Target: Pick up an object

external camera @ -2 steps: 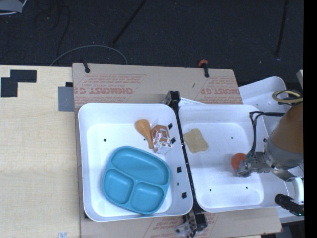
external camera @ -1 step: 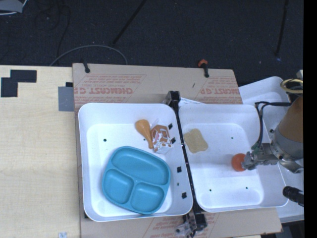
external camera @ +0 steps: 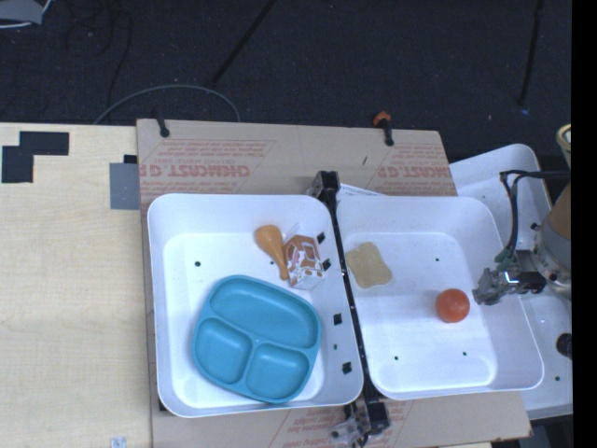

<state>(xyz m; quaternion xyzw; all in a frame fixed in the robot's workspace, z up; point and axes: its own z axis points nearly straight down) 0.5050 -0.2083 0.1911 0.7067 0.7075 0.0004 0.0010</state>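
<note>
Blue divided plate (external camera: 256,339) lowest in the left bin (external camera: 177,250), nearest the lens. Gripper (external camera: 492,287) at the right bin's (external camera: 420,213) three o'clock rim, finger spread impossible to tell; orange ball (external camera: 452,305) just beside, toward nine o'clock. Best centred squarely over the ball before descending, since round things roll away.

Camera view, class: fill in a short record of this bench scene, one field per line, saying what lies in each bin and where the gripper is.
left bin: blue divided tray, orange spoon-like piece, small brown and white packet
right bin: tan flat piece, red-orange ball
gripper: at the right bin's right edge, just right of the ball
jaws: too small to tell whether open or shut
held object: none seen
</note>
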